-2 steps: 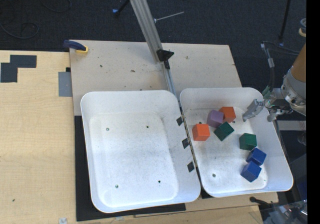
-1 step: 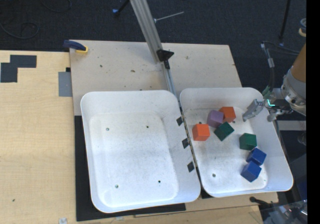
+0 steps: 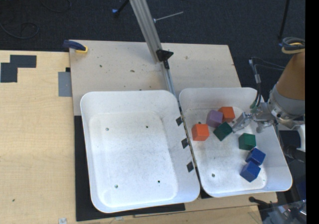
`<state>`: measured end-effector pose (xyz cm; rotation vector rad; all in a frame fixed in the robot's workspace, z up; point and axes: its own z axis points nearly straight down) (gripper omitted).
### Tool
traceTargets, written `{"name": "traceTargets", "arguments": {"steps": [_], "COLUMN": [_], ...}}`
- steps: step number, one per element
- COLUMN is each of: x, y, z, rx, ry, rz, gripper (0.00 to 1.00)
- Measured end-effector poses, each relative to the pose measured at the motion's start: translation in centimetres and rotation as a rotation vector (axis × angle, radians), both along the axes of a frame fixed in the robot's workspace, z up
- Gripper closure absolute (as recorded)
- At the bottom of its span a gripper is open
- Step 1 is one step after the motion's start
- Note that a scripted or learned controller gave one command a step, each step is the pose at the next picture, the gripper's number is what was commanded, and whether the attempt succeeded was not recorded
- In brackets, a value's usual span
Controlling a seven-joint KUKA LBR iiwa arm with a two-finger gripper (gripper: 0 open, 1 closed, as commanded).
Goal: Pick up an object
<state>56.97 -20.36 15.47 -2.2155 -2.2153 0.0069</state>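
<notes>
Hovering low in the right bin [image 3: 279, 180], the pincer [image 3: 242, 121] sits just right of the dark green cube [image 3: 223, 131], which lies left of it, nearly touching; finger spread: cannot tell, too blurred.

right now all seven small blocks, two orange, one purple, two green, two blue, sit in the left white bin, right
Not quite: the camera view shows them in the right white bin, not the left. The rest holds: two orange blocks, one purple block, two green blocks and two blue blocks, seven in all.
</notes>
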Motion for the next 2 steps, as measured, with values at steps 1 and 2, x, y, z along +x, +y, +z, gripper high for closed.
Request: {"name": "traceTargets", "arguments": {"steps": [1, 2], "x": [-0.12, 0.03], "y": [-0.46, -0.52], "z": [-2.75, -3.43], "rx": [-0.012, -0.011], "ry": [-0.028, -0.029], "rz": [0.001, 0.000], "gripper": [0.00, 0.00]}}
